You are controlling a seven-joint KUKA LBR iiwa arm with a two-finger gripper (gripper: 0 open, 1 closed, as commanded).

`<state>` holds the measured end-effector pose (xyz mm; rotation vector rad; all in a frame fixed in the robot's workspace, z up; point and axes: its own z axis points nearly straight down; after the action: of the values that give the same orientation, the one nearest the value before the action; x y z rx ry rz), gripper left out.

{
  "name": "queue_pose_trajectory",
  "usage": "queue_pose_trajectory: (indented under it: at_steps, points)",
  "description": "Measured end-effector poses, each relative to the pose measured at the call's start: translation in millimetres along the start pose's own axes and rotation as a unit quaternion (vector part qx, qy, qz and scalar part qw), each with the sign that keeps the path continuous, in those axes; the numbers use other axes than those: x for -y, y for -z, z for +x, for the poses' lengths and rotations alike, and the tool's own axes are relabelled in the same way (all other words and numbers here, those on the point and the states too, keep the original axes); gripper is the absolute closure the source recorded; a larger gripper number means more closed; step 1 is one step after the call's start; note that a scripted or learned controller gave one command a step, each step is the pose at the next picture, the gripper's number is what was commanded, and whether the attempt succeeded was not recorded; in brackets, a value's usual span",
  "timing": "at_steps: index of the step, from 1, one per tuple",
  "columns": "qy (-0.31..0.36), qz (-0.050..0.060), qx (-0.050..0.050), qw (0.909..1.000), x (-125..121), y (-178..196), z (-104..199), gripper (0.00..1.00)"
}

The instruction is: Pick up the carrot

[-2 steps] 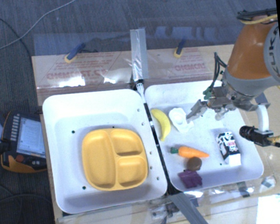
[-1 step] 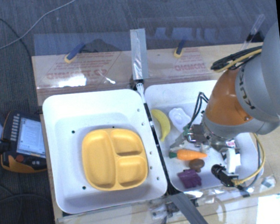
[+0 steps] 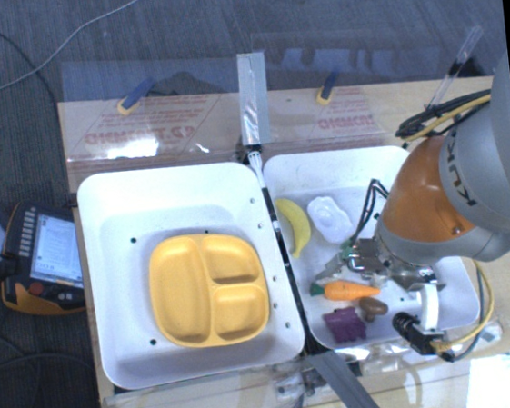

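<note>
The orange carrot with a green tip (image 3: 348,290) lies in the right white bin (image 3: 468,307) between a purple block (image 3: 346,324) and the tool (image 3: 364,259); tool opening cannot be determined

Evenly and brightly lit from overhead, with no harsh shadows. Soft, faint shading along the inner walls of the left bin (image 3: 97,262) and under the yellow plate (image 3: 209,286). Strong glare off the clear plastic sheet (image 3: 150,128) at the back of the bench, washing out its printed lettering. Mild shine on the orange band (image 3: 424,202) of the arm. Slightly soft overall, low in resolution; small items in the right bin (image 3: 472,297) blurred at their edges.
</note>
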<state>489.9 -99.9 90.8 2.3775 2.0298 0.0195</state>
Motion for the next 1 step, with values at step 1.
queue_pose_trajectory:
  at_steps: [1]
  points:
    - [0.135,0.002,-0.001,0.9909,-2.2,-0.1,-18.9,0.00]
